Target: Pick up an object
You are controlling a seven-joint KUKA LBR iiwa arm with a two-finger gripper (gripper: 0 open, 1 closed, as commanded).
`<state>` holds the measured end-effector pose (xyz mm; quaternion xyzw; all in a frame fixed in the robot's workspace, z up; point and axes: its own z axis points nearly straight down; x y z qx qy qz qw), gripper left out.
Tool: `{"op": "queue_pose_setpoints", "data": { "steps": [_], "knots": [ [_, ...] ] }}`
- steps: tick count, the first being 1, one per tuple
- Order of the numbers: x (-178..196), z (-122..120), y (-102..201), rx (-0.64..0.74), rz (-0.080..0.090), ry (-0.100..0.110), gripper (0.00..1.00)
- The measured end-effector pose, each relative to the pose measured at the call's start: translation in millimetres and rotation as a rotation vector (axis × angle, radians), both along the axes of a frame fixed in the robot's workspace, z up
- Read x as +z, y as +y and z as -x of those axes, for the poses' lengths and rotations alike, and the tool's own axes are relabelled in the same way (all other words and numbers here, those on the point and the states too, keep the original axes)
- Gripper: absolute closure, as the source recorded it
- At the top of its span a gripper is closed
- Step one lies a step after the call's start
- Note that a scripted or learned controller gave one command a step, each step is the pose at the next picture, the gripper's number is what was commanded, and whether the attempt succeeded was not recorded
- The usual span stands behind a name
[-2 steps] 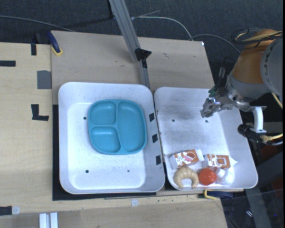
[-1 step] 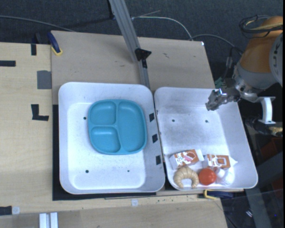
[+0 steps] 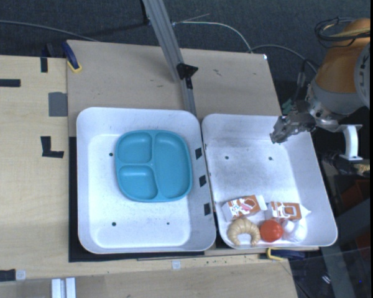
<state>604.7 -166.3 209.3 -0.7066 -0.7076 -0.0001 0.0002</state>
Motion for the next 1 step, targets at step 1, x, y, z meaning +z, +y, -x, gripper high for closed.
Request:
{"op": "queue_pose_setpoints", "data": {
  "steps": [1],
  "knots": [
    [8.1,12.0,61.5,0.006,-0.001,0.000,1.00]
  ]
}}
